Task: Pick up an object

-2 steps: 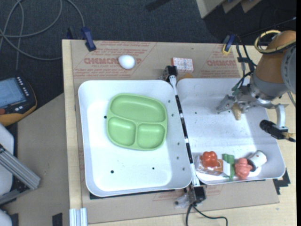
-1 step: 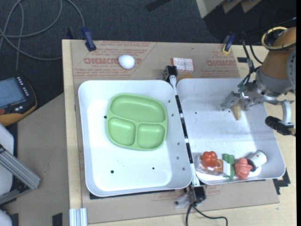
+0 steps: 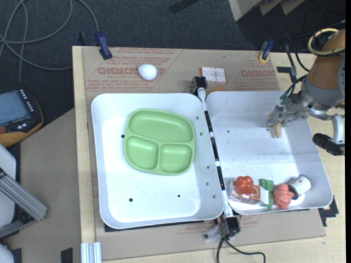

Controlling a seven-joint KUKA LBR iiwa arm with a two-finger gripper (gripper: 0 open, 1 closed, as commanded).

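My gripper (image 3: pixel 277 126) hangs over the upper right part of the right bin (image 3: pixel 247 147), with the grey arm and its orange band (image 3: pixel 328 64) reaching in from the right. Nothing shows between its fingertips. Several small objects lie in the bin's near corner: a red-orange piece (image 3: pixel 244 185), a green piece (image 3: pixel 266 190), a pink-red piece (image 3: pixel 282 195) and a white-and-black piece (image 3: pixel 300 185). They sit well below the gripper, toward the front edge.
The left bin (image 3: pixel 109 163) holds a green divided plate (image 3: pixel 160 141). On the cardboard behind the bins lie a white egg-shaped object (image 3: pixel 147 71) and a small patterned box (image 3: pixel 213 74). Blue clamps (image 3: pixel 102 44) grip the board's back edge.
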